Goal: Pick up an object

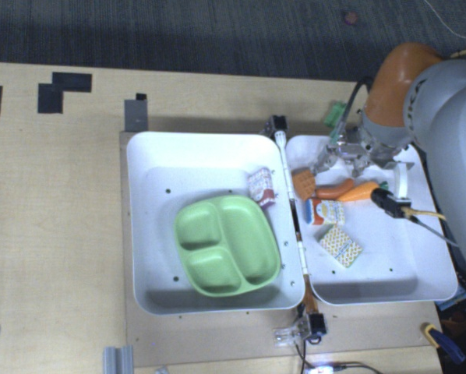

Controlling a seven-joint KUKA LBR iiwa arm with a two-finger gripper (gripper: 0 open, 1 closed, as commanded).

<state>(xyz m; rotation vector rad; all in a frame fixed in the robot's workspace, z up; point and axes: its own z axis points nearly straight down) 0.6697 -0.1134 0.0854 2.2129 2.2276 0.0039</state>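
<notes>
Carrot (350, 192), orange, lies on its side in the right bin (389, 283), up in the far half, its length running across the bin. Right over by it is the gripper (344, 156), down inside that same bin, just on the far side of the carrot. Spread or pressed together? From this angle I cannot tell, and nothing shows gripped in it. Whether it touches the carrot is not clear either.

The arm (443, 131) comes in from the right, big and grey, with its orange band (393, 84) above the wrist.

There's company around the carrot. A brown block (303, 183) sits at its left end, close to the wall between the bins. Just on the near side of the carrot lies a small carton (327, 211), orange and white with a bit of blue. Nearer still, a patterned packet (340, 245) lies flat, turned cornerwise, apart from the carton.

Over in the left bin (151, 209), a green plate (227, 244) with three compartments takes the middle, lying tilted. A small wrapper (261, 185) rests at the plate's far right corner, near the dividing wall.

Both bins stand side by side on the pale bench (54, 232).
</notes>
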